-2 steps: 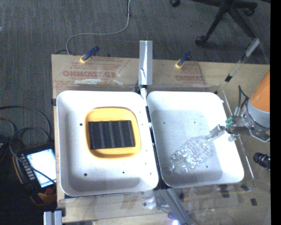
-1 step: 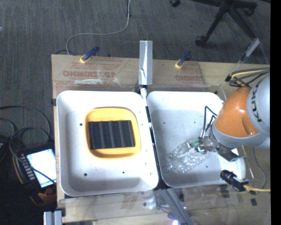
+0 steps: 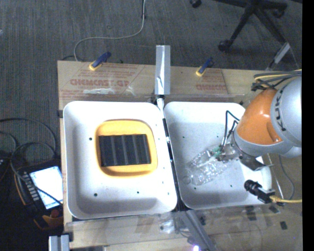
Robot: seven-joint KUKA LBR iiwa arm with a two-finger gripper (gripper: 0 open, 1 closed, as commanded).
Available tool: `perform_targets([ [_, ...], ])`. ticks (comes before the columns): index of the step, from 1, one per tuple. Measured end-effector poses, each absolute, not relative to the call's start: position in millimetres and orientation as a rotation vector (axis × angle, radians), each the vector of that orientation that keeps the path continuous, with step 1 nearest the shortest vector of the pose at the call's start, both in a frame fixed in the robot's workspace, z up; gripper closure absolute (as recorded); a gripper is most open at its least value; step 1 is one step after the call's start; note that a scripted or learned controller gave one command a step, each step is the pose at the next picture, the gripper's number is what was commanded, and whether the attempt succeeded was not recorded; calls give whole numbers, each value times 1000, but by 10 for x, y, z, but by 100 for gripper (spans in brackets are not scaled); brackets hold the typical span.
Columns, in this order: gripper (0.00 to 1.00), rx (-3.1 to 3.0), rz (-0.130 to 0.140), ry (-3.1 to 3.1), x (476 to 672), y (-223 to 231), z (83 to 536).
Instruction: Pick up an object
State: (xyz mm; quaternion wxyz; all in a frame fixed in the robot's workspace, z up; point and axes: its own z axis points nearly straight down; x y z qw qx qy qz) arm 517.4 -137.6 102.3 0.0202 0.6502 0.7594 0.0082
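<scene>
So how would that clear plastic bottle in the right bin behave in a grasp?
The clear plastic bottle looks crumpled and see-through, so it is probably light and would dent when squeezed. Lying on its side on the right bin's flat floor, it could slide or roll when pushed.

Grey arm with a rounded orange band, dark "KU" lettering, thin black cable alongside.

Dark grey carpet, black chair base, loose cables around wooden bench.

Blue clamps on the cardboard
</scene>
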Motion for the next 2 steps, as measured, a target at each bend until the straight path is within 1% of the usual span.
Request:
perform_targets([
  [1,100,2013,26,2350,5190,-1387,1122],
  [2,100,2094,-4,2339,5591,-1317,1912],
])
